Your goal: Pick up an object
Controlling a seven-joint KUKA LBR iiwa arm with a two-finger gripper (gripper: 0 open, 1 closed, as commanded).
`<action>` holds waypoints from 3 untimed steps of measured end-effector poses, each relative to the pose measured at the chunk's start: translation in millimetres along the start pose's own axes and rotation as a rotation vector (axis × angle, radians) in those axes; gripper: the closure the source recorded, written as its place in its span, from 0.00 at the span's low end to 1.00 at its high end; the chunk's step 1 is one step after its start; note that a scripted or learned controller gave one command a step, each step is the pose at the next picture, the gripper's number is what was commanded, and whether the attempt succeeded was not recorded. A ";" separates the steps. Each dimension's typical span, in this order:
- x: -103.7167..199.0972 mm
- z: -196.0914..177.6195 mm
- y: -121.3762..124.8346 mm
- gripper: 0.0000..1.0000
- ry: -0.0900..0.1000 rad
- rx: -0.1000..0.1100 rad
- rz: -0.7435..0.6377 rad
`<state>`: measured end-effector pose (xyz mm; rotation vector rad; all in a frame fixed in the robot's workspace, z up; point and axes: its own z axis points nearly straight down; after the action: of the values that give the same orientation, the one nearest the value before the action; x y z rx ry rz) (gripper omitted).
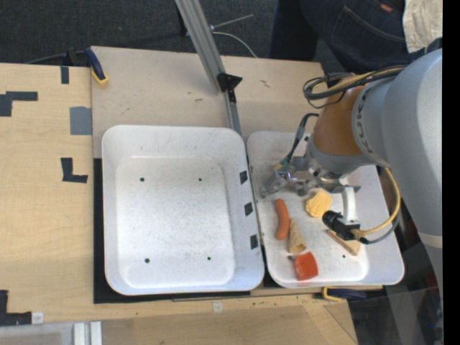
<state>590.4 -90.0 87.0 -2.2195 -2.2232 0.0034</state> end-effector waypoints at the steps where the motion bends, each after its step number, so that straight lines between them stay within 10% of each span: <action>1: 0.8 -11.6 0.3 1.00 0.001 0.000 -0.001; 3: -3.4 -109.8 -10.9 1.00 0.001 -0.005 0.001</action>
<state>579.6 -93.2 196.9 -2.2222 -2.2247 -0.0035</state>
